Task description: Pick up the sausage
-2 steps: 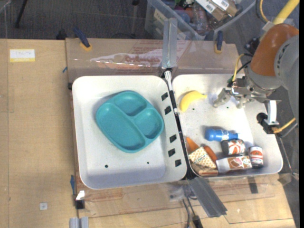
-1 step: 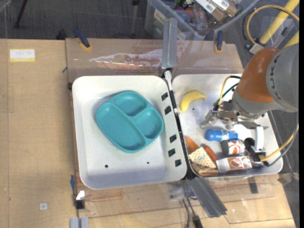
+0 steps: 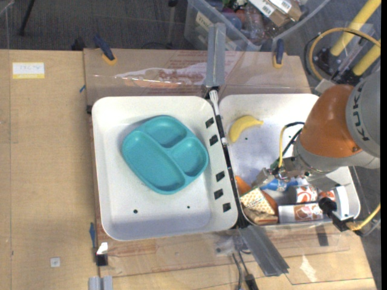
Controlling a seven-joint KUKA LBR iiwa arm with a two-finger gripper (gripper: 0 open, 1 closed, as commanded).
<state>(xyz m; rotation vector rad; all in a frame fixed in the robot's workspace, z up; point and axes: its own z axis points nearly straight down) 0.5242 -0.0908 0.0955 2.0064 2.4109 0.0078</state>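
The pale wooden surface (image 3: 42, 162) carries two shallow white bins side by side. The left white bin (image 3: 115, 213) holds a teal plastic plate with three compartments (image 3: 164, 154), lying near its middle. The right white bin (image 3: 272, 107) is joined to the left one along a central divider marked with black squares.

The grey arm with its orange band (image 3: 329, 128) reaches in from the right and bends down over the right bin's near half. Its pincer (image 3: 279, 175) sits low among the clutter at the bin's near edge; the wrist hides the tips, so I cannot tell how far apart they stand or whether anything is between them.

A white and red tube-shaped package (image 3: 308, 211) lies along the near wall, just right of a tan triangular sandwich-like toy (image 3: 259, 204). A yellow plastic banana (image 3: 243, 126) rests alone in the far left part of the right bin, well apart from the pincer. An orange-brown rounded piece, possibly the sausage (image 3: 242, 183), lies against the divider just left of the pincer; its shape is too hidden to be certain.
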